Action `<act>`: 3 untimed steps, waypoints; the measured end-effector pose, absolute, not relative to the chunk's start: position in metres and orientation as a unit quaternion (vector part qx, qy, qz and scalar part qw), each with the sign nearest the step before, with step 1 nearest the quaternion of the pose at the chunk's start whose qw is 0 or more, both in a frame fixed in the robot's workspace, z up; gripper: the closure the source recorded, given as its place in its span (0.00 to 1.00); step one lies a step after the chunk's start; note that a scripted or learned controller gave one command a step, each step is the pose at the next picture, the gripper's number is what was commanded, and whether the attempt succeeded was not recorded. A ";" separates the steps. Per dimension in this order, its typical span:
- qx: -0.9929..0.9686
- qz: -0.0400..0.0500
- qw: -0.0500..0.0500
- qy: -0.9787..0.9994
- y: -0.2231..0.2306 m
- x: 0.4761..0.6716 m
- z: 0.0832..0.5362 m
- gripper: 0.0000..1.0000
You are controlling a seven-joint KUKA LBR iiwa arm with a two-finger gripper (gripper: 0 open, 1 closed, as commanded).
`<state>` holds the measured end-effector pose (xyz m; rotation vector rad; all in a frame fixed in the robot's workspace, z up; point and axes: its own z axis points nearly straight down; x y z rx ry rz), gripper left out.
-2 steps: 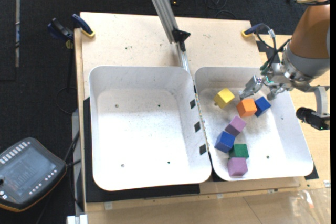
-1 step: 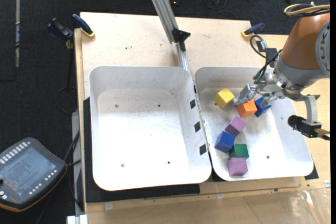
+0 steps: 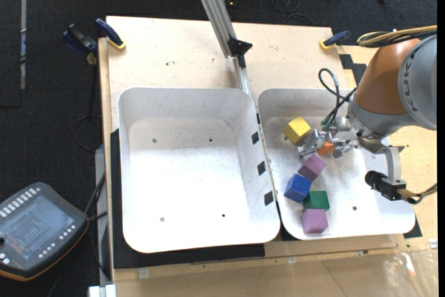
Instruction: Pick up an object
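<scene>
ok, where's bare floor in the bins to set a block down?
Left bin: whole floor bare. Right bin: bare along the far wall and near-right corner. Crowded mid-left: yellow block, two purple blocks, blue, green, with the gripper there.
</scene>
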<state>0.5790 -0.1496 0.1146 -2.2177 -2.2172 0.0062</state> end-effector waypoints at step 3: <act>-0.706 -0.002 -0.003 -0.708 -0.143 0.582 0.167 1.00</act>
